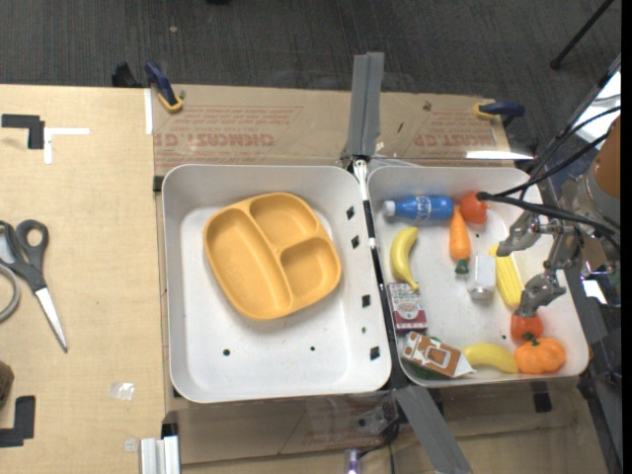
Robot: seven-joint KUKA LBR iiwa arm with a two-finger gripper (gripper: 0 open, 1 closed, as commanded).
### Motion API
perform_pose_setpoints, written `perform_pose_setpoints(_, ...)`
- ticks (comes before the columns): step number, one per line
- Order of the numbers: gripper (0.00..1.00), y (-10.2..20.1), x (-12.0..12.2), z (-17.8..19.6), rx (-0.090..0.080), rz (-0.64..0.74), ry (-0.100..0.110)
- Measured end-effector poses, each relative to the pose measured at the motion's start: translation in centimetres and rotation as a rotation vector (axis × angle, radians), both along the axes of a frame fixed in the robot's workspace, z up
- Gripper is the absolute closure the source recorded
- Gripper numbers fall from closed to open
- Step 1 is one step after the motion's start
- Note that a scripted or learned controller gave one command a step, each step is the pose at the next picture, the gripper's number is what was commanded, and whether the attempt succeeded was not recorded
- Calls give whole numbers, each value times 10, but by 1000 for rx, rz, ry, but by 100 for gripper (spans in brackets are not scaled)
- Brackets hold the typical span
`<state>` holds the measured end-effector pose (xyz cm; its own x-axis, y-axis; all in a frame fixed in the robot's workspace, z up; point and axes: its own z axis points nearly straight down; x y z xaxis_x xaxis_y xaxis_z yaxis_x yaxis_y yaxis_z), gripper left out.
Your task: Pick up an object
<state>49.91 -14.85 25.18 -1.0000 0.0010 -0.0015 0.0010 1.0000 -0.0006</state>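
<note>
**A:** Gripper (529,263) first: where is it, and has it got anything?

**B:** It hangs over the right bin (441,299), near that bin's right edge. Its metal fingers are spread with nothing between them, so I'd judge the pick not yet made. The whole lift is left.

**A:** Run me across, left to right.

**B:** Steel scissors (35,275) with grey handles lie on the bare wooden bench. The left bin (183,304), smooth white plastic, carries a glossy yellow-orange plate (274,255) with three compartments. In the right bin, by its left edge, lie a curved yellow banana (402,255) and a printed red carton (406,306). A blue bottle (420,206) lies at the far edge. Then comes a tapered orange carrot (459,237).

**A:** And the likeliest target?

**B:** Probably the ribbed yellow corn (507,279), just beside the fingers. A round orange pumpkin (540,355) sits in the near right corner.
</note>
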Motion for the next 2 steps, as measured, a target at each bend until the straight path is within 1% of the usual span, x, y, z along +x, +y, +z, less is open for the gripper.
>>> perform_pose_setpoints(1, 0, 2, 76, -94, 0, 58, -1)
perform_pose_setpoints(2, 0, 5, 122, -159, 0, -51, -4)
